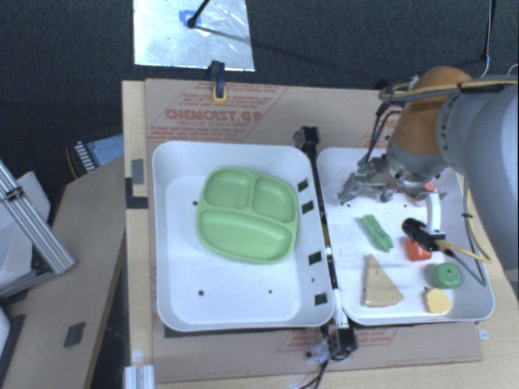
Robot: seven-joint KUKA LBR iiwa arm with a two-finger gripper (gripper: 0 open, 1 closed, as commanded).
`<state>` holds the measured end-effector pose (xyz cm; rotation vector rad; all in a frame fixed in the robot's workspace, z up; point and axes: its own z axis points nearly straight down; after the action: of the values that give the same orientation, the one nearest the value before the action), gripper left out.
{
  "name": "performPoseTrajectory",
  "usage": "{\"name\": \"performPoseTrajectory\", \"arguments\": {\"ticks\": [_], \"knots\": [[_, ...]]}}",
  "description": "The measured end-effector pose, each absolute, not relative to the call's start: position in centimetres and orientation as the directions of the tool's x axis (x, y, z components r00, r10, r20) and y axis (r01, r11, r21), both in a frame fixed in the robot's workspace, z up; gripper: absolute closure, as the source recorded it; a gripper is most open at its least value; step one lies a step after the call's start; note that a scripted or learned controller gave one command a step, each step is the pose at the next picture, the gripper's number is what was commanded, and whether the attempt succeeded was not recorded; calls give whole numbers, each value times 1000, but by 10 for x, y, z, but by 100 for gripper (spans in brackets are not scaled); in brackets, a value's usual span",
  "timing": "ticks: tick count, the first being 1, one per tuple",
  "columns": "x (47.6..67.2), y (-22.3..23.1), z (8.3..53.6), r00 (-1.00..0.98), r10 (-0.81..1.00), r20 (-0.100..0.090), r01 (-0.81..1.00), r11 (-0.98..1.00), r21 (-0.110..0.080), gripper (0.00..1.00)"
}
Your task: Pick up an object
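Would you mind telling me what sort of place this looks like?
Probably a robotics lab bench: a grey robot arm reaches over two white bins, one holding a green divided plate, the other small toy foods like a cheese wedge.

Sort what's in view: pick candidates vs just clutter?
Job:
claw
green stick
tan wedge
green round piece
yellow piece
red piece

Lying about:
green divided plate
left bin
cardboard sheet
foil square

2 white bins: left bin (174, 298), right bin (349, 241). 1 green divided plate (247, 215). 1 green stick-shaped obj (376, 231). 1 tan wedge (378, 284). 1 green round obj (446, 277). 1 yellow obj (438, 301). 1 red/orange obj (418, 251). 1 arm w/ gripper (361, 183).
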<state>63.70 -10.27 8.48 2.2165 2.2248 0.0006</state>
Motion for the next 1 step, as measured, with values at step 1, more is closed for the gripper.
{"name": "performPoseTrajectory", "arguments": {"ticks": [1], "knots": [[638,-103,96,-5,1000,-1,1000,5,4,100]]}}
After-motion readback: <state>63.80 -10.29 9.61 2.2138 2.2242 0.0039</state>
